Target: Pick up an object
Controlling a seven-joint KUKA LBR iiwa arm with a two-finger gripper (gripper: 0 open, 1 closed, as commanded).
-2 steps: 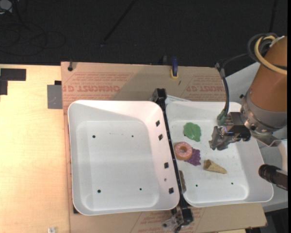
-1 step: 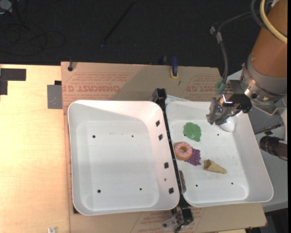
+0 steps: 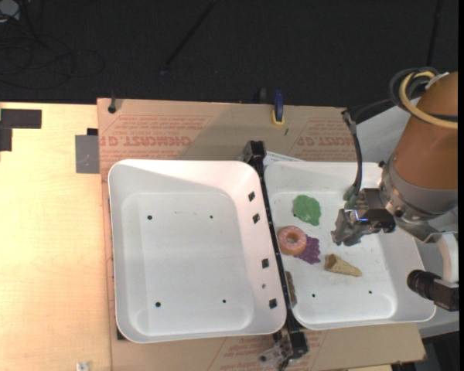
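Note:
The right bin (image 3: 371, 300) holds a green leafy piece (image 3: 307, 209), a pink frosted donut (image 3: 292, 240), a purple grape cluster (image 3: 309, 250) touching the donut, and a tan cone-shaped piece (image 3: 342, 266). My gripper (image 3: 346, 234) hangs over the right bin, just above the cone and to the right of the green piece. Its fingers point down toward the bin floor and nothing shows between them.
The left bin (image 3: 131, 207) sits beside the right one, split by a black clip strip (image 3: 264, 230). Cardboard (image 3: 185, 134) lies under both bins. A wooden bench top (image 3: 39, 246) spreads to the left. A blue clamp (image 3: 278, 107) stands at the back.

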